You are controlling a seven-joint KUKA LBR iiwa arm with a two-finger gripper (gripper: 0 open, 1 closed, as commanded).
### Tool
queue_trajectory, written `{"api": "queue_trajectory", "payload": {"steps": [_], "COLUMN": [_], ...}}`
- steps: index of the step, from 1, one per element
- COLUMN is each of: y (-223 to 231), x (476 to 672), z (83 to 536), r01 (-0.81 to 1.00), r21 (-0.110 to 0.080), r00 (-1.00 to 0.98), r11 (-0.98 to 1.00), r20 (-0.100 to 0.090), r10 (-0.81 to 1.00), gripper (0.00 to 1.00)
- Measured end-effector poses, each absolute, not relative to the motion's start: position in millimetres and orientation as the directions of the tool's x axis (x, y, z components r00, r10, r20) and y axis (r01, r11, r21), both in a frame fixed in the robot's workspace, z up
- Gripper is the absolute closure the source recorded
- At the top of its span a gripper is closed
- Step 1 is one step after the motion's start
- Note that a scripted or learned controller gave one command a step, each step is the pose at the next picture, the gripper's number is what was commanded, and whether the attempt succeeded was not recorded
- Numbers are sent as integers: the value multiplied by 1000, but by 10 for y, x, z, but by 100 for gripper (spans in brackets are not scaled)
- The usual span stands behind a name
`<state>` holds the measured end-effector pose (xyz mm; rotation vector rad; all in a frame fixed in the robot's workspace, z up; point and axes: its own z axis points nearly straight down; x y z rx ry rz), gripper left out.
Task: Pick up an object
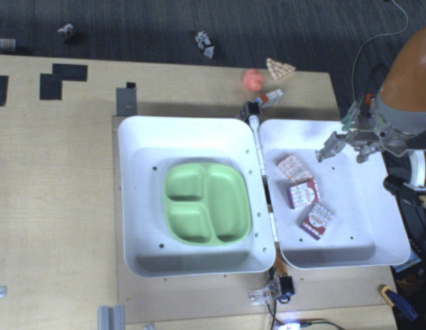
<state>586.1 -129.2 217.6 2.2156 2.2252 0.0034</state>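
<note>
Hovering over the right bin (378, 184), the gripper (345, 148) has its fingers spread, holding nothing. Three small red-and-white packets (302, 195) lie just beside it; a green divided plate (207, 203) fills the left bin (140, 184).

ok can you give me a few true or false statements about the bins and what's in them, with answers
1. The green divided plate lies in the left bin. True.
2. The three small packets lie in the left bin. False: they lie in the right bin, in its left half.
3. The gripper hangs over the right bin, up and to the right of the packets. True.
4. The gripper holds a packet. False: nothing shows between its fingers, and the packets lie on the bin floor apart from it.
5. A pink ball sits on the bench beyond the bins. True.
6. The green plate has a packet in one compartment. False: its compartments show only green.
</note>
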Motion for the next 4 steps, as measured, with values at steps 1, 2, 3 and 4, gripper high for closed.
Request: {"api": "queue_trajectory", "payload": {"steps": [1,2,3,4], "y": [-1361,-1344,-1344,-1002], "x": [5725,5740,5739,5178], "z": [985,1096,1095,870], "r01": [1000,1000,1000,1000], "r21": [12,16,15,9], "r00": [-2,-4,-4,-1], "r11": [2,4,4,1], "r20": [-2,0,0,-2], "r10": [1000,1000,1000,1000], "gripper": [0,100,0,0]}}
